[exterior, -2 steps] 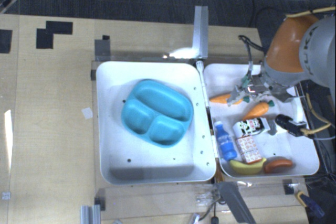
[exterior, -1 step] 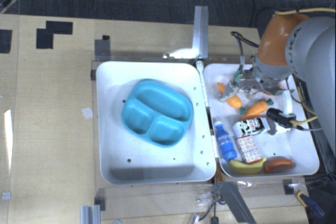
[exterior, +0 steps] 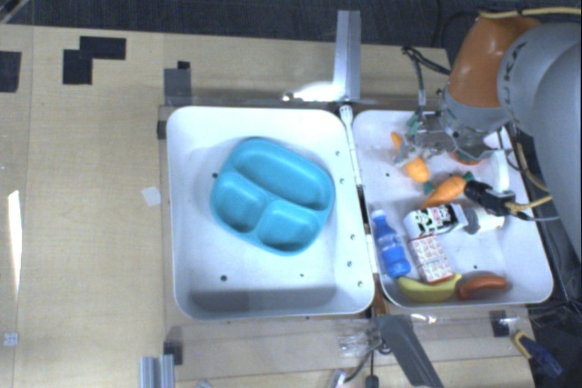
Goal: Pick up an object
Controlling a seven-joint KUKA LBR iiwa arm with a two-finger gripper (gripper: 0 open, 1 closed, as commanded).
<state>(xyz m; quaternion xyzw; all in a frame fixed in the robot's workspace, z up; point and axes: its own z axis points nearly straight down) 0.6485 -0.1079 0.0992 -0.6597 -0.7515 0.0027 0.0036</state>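
Camera view from above: two white bins side by side. The left bin [exterior: 186, 223] has just a blue divided tray [exterior: 271, 194] sitting in its middle, so there's bare floor all around it up to the walls. The right bin [exterior: 536, 273] is way more crowded, with stuff packed along the near wall and up the middle, and the open floor is mostly the far-left corner and a patch by the right wall.

The arm [exterior: 536, 77] comes in from the right, orange band over the far-right corner of that bin. The gripper [exterior: 435, 141] is down low at the far end of the bin; can't tell whether it's spread or closed, since it's all a dark blur of metal.

Closest to it is a small orange piece [exterior: 416, 169], just beside and on the near side of the gripper, maybe touching. A toy carrot [exterior: 446, 190] lies a bit nearer the camera, long axis slanting, leafy end pointing up-right.

Further toward the near wall: a blue bottle [exterior: 391, 248] lying along the left wall, a banana [exterior: 429, 288], a red-brown sausage thing [exterior: 482, 285], and a checked box [exterior: 432, 257].
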